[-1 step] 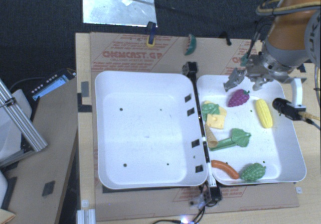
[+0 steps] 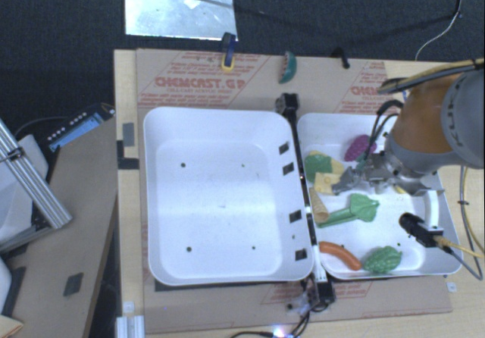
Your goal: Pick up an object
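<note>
Where plastic gleams, tool (image 2: 342, 182) overhead

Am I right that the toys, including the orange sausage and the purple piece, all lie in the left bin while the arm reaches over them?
Not quite: in the camera view the orange sausage and the purple piece lie in the right bin, not the left bin. The arm does reach over them.

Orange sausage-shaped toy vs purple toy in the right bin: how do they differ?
Colour: the orange toy is orange-red, the purple toy magenta. Shape: the orange toy is long and thin, the purple toy short and rounded. Place: the orange toy lies near the front wall, the purple toy toward the back, beside the arm. Both sit in the right bin.
</note>
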You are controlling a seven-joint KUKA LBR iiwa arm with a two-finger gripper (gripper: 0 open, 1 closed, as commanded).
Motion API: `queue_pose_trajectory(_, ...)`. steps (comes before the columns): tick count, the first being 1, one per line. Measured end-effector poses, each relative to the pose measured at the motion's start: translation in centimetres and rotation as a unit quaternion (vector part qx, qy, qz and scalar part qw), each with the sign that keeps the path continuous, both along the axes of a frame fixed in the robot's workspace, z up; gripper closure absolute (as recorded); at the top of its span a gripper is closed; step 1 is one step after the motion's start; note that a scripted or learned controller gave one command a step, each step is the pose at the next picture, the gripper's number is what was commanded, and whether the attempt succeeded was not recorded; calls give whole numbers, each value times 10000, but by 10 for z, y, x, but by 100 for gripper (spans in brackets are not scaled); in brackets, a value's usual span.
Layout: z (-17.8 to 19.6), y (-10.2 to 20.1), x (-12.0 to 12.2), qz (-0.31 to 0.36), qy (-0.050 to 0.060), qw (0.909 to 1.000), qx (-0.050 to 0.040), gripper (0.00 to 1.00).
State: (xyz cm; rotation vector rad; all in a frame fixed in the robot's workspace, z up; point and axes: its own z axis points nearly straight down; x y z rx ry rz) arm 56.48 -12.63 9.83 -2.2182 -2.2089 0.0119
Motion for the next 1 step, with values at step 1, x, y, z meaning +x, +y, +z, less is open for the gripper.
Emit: queue_pose_trajectory(1,-10,34,57,58,-105,9999,-27,0)
